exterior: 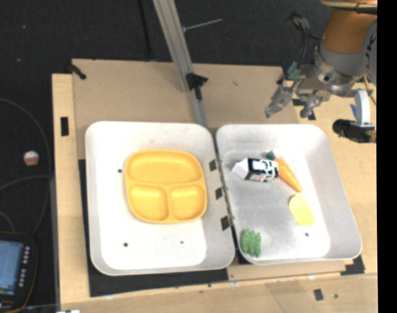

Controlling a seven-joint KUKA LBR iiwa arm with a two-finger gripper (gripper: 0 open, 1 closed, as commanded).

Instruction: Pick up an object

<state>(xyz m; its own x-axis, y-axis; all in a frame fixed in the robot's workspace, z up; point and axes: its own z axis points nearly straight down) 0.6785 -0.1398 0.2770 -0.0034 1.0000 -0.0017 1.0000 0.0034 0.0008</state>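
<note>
Tool [291, 102] hangs above right bin's [328, 175] far rim, fingers apart, holding nothing; carrot [289, 175] lies nearest for grasp

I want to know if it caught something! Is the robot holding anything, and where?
No, nothing is held. The end effector hangs above the bench, outside the right bin, with nothing between its fingers.

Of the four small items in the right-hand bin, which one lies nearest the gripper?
The carrot, orange and slanted at the bin's upper middle, lies nearest the gripper; the milk carton, yellow piece and green piece sit farther off.
</note>
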